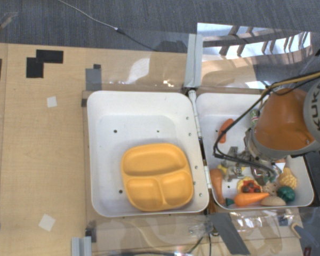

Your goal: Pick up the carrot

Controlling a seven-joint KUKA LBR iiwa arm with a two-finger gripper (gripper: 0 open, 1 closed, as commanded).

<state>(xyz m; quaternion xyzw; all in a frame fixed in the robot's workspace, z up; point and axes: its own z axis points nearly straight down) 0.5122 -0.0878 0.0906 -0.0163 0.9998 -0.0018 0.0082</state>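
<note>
Carrot (251,199) lay at right bin's (204,122) front edge, beside corn (287,178). Gripper (244,166) hung just above it among the toys; couldn't tell finger state. Yellow tray (156,176) in left bin (109,113).

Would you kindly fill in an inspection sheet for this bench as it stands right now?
Surface: wooden bench bearing a left bin and a right bin.
Job's things: carrot lying at the right bin's near edge, untouched.
Clutter: yellow divided plate in the left bin; corn cob, red sausage and other toy foods in the right bin.
Grippers: gripper low over the right bin, above the food pile; finger state unclear.
Cables: black cable looping from the arm; thin wire across the floor.
Surroundings: dark carpet; black markers on the bench.
</note>
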